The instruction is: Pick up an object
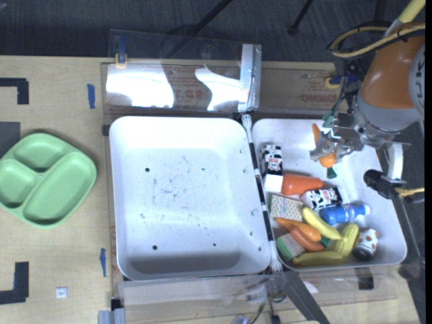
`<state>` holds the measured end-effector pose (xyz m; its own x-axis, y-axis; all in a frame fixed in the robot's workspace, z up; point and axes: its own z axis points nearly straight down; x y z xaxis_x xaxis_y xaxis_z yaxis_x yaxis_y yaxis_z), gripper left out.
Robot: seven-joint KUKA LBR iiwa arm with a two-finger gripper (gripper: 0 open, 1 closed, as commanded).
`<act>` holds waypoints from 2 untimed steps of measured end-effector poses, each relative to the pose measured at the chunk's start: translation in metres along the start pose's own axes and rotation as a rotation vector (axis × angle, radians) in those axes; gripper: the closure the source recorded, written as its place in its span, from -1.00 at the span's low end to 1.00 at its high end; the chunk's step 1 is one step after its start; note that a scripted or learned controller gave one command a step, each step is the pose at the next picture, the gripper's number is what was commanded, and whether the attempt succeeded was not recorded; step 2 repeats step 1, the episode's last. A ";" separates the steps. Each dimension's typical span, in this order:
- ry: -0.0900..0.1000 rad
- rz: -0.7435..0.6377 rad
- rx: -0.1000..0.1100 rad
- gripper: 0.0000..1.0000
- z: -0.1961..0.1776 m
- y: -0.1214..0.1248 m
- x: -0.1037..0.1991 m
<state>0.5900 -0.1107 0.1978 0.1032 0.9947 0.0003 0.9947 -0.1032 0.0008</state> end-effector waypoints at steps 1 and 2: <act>0.001 0.144 0.003 1.00 -0.019 -0.045 -0.039; 0.001 0.144 0.003 1.00 -0.019 -0.045 -0.039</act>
